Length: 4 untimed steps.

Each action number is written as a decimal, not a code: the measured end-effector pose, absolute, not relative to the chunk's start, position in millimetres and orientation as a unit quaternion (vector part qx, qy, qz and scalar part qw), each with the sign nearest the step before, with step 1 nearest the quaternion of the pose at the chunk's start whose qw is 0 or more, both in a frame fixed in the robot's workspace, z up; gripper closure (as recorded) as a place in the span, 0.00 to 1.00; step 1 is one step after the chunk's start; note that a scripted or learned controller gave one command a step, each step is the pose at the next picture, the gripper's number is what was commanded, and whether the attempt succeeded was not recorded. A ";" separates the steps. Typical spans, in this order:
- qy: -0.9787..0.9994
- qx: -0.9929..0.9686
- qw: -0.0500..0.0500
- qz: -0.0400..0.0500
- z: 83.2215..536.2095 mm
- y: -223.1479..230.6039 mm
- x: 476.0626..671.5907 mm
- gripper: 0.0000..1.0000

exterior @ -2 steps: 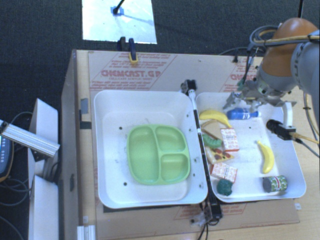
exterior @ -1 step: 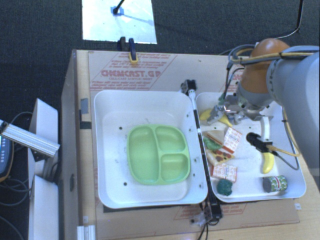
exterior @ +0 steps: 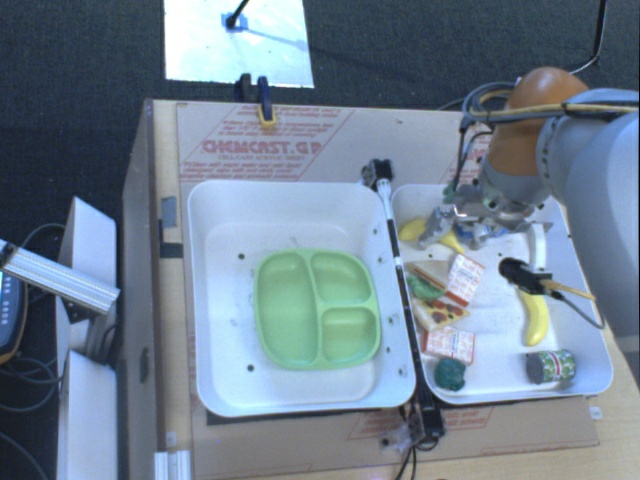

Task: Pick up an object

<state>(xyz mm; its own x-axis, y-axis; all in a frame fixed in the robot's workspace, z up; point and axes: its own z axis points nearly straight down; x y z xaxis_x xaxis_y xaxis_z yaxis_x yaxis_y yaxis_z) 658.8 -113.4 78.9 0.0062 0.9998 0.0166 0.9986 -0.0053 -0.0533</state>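
The small banana [exterior: 413,230] lies in the right bin [exterior: 590,368], at its far left corner, with the gripper [exterior: 462,226] low just beside it. Nothing looks lifted yet, so the grasp and raise remain. The green tray [exterior: 318,308] sits in the left bin [exterior: 215,268], beside the right bin.

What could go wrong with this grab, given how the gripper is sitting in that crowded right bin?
The gripper is low at the back of the right bin, beside a small yellow item and near the bin's wall, so it may push the item away or scrape the wall. The snack packets just below lie packed together, so a grab there could catch two or slip off.
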 end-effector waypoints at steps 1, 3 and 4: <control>-0.705 -0.708 0.023 0.020 88.5 -119.3 656.6 1.00; -0.708 -0.707 -0.001 -0.001 158.5 -184.5 599.5 0.00; -0.707 -0.707 0.000 0.000 84.2 -188.7 548.0 0.00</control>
